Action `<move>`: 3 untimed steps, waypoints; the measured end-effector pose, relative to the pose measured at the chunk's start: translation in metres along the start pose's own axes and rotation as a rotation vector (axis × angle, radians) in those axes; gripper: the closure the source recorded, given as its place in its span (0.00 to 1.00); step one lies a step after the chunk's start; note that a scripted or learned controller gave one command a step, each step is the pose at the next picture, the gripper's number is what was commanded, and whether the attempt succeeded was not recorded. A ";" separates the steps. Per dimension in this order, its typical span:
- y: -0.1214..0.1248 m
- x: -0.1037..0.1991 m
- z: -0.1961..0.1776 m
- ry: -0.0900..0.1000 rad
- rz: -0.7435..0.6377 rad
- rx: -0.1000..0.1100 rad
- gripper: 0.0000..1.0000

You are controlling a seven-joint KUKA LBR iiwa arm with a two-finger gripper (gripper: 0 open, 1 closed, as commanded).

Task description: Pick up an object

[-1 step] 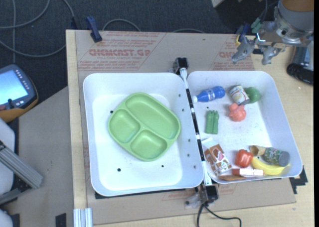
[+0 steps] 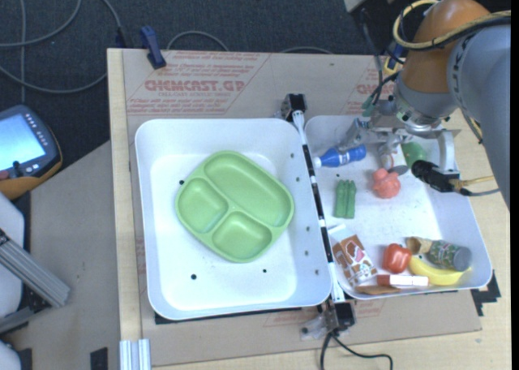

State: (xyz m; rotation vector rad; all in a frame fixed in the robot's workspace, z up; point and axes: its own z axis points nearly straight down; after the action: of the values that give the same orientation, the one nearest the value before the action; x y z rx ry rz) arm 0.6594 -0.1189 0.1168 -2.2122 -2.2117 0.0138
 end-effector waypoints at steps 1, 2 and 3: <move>-0.024 -0.038 0.031 -0.005 0.002 -0.015 0.00; -0.072 -0.001 0.034 0.000 0.000 -0.010 0.00; -0.070 -0.003 0.023 -0.003 0.001 -0.017 1.00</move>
State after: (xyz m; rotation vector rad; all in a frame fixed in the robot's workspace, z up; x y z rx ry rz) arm 0.5889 -0.1217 0.0950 -2.2237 -2.2202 -0.0015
